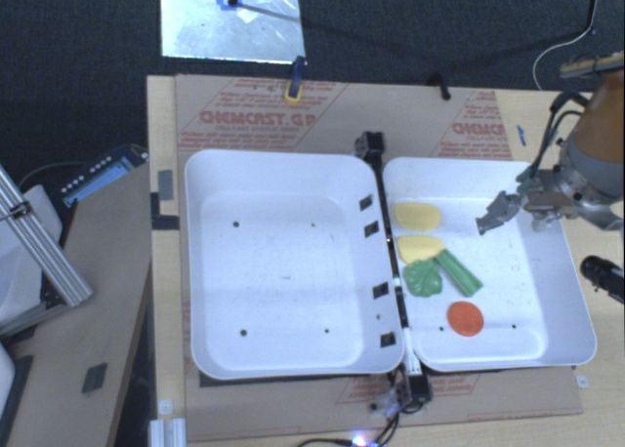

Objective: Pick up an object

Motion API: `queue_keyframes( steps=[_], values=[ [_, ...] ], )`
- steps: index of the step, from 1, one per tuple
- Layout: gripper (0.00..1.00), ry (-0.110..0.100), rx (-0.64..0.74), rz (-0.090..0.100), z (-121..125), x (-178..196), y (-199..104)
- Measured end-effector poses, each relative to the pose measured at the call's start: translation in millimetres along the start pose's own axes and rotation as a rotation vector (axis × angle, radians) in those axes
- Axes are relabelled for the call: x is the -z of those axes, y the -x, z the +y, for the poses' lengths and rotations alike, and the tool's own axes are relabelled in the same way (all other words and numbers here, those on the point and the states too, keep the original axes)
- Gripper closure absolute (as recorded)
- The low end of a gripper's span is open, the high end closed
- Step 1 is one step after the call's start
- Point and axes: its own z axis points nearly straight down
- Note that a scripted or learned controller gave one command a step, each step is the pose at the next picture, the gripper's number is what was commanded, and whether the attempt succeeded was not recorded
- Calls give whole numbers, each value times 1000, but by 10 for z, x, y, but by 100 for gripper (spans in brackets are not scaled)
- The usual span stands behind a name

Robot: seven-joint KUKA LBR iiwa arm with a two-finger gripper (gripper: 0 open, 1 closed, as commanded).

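One fixed camera, seemingly fairly high, looks slantwise down on both bins.

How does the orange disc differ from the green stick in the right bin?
The orange disc is round and flat; the green stick is long and narrow, lying at a slant. The disc lies alone nearer the bin's front; the stick lies beside a green leafy piece. Both rest on the bin floor.
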Motion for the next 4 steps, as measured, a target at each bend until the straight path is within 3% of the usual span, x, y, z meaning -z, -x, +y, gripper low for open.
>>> queue_keyframes(
  steps=[1, 2, 3, 4],
  values=[
    [0, -9, -5, 3, -522, -1208, 183],
    [0, 4, 6, 0, 47, -1596, -334],
    [0, 7, -6, -3, -564, -1565, -388],
    [0, 8, 3, -2, 191, -1578, -325]
  ],
)
